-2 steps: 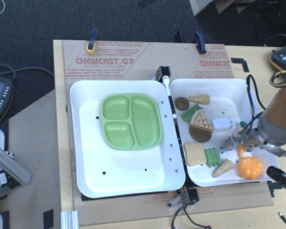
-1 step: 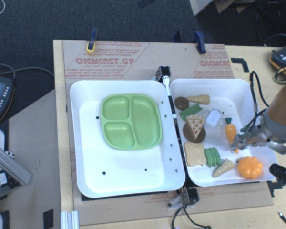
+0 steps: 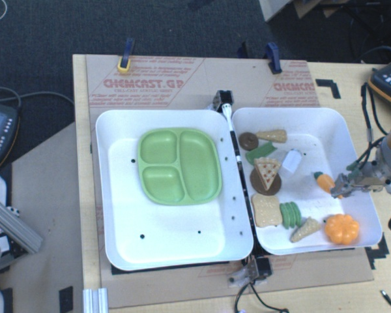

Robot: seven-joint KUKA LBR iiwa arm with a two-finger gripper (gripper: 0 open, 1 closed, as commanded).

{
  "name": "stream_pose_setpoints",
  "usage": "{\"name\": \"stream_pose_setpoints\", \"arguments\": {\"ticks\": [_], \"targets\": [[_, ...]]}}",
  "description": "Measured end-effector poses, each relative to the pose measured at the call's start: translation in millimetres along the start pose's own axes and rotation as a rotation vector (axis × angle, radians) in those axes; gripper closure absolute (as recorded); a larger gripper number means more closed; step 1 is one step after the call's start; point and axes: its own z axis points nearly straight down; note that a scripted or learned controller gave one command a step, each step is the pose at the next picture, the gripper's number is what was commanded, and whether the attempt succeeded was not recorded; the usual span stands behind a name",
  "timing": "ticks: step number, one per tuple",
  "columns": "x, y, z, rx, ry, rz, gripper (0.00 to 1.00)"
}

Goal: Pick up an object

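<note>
The jaws sit low at the right bin's right wall, just beside a small orange carrot-shaped toy; whether they are apart or together cannot be told. A ribbed orange pumpkin lies nearby. A smooth green divided plate rests in the left bin.
</note>
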Motion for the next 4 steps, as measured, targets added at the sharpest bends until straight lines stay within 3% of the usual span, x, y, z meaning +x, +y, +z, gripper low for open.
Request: {"name": "stream_pose_setpoints", "arguments": {"ticks": [1,2,4], "targets": [[4,-2,-62,-0.002,0.0,-0.003,1.0],[4,-2,-64,0.003,0.002,-0.002,1.0],[91,31,-75,0.002,0.004,-0.008,1.0]]}}
